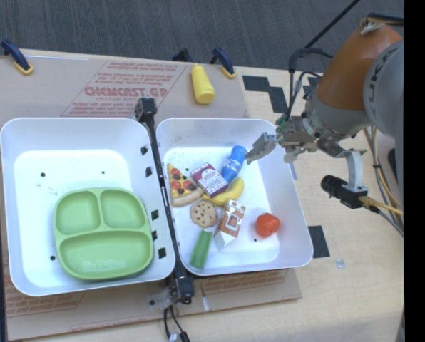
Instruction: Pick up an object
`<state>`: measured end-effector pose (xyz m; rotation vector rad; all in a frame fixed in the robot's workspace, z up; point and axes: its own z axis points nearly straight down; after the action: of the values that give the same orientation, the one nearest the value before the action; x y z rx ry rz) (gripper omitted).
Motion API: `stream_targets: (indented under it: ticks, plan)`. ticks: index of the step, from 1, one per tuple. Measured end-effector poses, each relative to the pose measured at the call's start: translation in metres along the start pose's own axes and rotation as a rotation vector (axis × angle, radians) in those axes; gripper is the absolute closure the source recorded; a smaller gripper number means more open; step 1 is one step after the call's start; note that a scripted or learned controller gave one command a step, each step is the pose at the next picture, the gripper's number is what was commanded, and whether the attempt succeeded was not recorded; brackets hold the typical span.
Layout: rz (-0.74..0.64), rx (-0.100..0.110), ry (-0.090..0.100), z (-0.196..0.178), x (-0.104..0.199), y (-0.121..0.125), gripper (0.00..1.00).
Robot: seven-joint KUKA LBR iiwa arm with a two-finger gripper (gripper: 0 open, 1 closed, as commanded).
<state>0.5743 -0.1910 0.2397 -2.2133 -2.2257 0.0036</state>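
The right bin (287,212) holds a cluster of toy foods: a blue bottle (234,162), a pizza slice (180,182), a maroon box (211,179), a banana (232,191), a cookie (203,212), a small carton (230,219), a red fruit (267,224) and a green cucumber (202,249). My gripper (275,150) hovers over the bin's far right corner, just right of the blue bottle. It is open, with one finger (259,148) slanting toward the bottle and nothing between the fingers.
The left bin (20,148) holds a green divided plate (103,232). A yellow toy (202,84) lies on the cardboard behind the bins. Clamps sit along the board's far edge. Cables and a black fitting (344,189) hang right of the right bin.
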Motion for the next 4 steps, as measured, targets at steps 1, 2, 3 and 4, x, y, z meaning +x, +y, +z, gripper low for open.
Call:
stream_targets:
  ticks: [1, 2, 3, 4]
  plan:
    - [0.000, -0.003, -0.002, 0.148, -0.020, 0.001, 0.00]
    - [-0.004, 0.001, 0.000, 0.138, -0.020, 0.001, 1.00]
    - [-0.005, 0.002, -0.001, 0.138, -0.020, 0.001, 0.00]
    - [-0.001, 0.001, 0.000, 0.149, 0.018, -0.035, 0.00]
